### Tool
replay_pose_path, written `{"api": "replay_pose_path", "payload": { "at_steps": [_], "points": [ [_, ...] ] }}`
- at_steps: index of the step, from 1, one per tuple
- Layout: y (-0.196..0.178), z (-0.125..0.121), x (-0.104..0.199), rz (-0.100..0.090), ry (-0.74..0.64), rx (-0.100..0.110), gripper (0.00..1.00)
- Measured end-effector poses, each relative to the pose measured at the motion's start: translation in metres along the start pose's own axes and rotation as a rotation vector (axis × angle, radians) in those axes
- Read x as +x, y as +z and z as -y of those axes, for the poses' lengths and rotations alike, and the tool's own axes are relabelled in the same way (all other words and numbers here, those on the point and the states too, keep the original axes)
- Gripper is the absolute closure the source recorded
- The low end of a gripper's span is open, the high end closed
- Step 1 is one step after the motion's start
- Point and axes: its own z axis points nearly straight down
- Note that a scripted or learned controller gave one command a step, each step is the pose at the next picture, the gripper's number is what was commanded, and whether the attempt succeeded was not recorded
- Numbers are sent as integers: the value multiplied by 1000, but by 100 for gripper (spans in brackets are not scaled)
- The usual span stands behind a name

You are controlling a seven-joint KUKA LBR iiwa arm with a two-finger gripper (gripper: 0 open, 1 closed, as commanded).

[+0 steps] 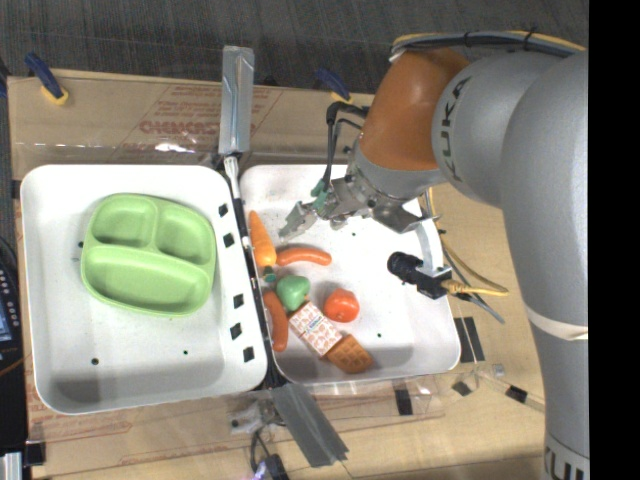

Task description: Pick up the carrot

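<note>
At the front of the right bin [430, 353] lie a waffle-like piece [350, 353] and a small carton [313, 328], with a tomato [341, 306] and a green pepper [293, 290] just behind. The carrot [262, 240] lies against the left wall, beside a sausage [303, 257]. Farther back, the claw [300, 218] hangs spread and unladen above the bin floor, near the carrot's far end. The left bin [50, 298] holds a green tray [150, 253].
</note>
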Motion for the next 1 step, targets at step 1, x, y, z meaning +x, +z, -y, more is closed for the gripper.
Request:
{"api": "replay_pose_path", "payload": {
  "at_steps": [1],
  "points": [
    [89,11,-24,10,-112,-21,0]
  ]
}}
